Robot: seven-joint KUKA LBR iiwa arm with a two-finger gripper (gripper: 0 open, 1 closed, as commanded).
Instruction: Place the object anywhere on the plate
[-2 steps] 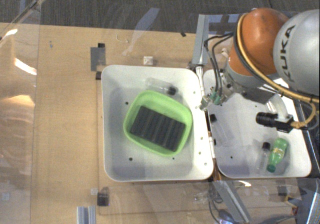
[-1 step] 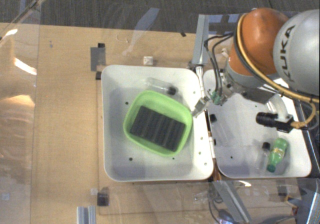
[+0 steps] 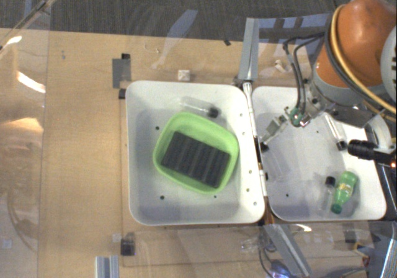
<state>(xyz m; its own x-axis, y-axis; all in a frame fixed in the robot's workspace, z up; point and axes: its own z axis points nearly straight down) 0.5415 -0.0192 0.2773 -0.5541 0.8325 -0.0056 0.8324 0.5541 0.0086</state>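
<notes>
A lime green plate (image 3: 166, 140) rests in the left bin (image 3: 139, 165). On it lies a dark grey ribbed rectangular object (image 3: 196, 159), slightly skewed. A small green bottle with a dark cap (image 3: 343, 192) lies in the right bin (image 3: 298, 199), near its front right corner. My gripper (image 3: 293, 118) hangs over the upper left part of the right bin, below the orange wrist band, well to the right of the plate and apart from the bottle.
A clear tube with a black end (image 3: 200, 107) lies in the left bin just behind the plate. A metal divider post (image 3: 248, 53) stands between the bins at the back. Wooden bench surrounds both bins.
</notes>
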